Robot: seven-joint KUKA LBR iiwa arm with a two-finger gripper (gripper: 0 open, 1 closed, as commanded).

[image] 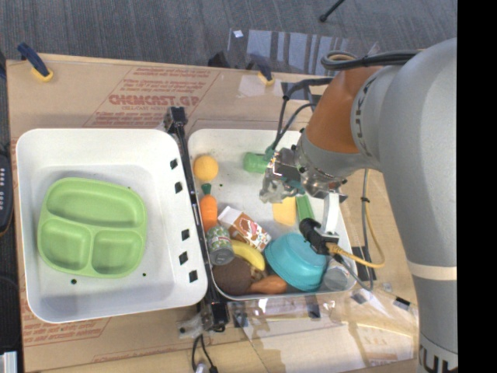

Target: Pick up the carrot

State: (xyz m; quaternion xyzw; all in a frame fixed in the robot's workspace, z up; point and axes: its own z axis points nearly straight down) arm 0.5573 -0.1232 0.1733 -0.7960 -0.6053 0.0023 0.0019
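Gripper (273, 186) hovers over the right bin (233, 140)
Carrot (208, 211) lies by the bin's left wall, well apart; finger state cannot be told

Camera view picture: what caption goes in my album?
Grey robot arm hovers over right white bin, orange carrot by its left wall.

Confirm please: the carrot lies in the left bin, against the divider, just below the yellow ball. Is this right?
Not quite. The camera view shows the carrot in the right bin, not the left one. The rest holds: it lies against the divider, just below the yellow ball.
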